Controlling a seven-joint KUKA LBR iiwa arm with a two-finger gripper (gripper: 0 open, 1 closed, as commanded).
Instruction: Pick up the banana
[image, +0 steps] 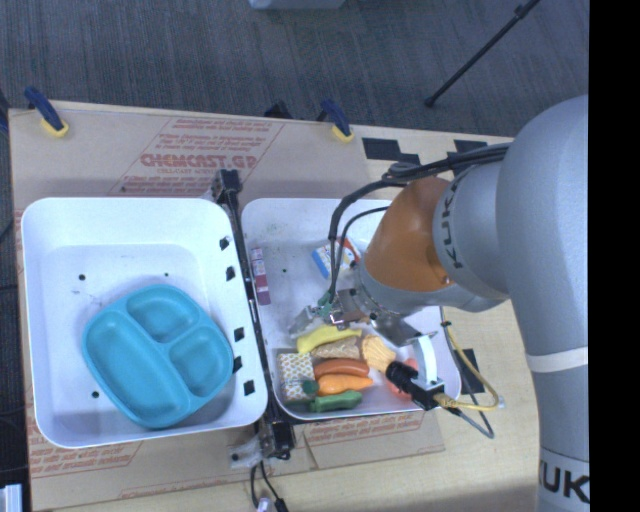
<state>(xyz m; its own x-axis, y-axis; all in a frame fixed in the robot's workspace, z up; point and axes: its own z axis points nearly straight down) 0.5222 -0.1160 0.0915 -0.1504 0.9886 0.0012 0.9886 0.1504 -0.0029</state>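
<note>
Grey arm (520, 230) bends over right bin (290, 215), pincer (335, 318) at banana (318, 338), grip unclear.

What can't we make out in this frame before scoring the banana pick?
- Gripper: the orange wrist band covers it from above, so finger state and any contact with the banana can't be read.
- Banana: only its left part shows; the rest runs under the wrist.
- Right bin: the arm hides its right side.
- Items near the bin's top: the blue one and the maroon one are too small to identify.
</note>
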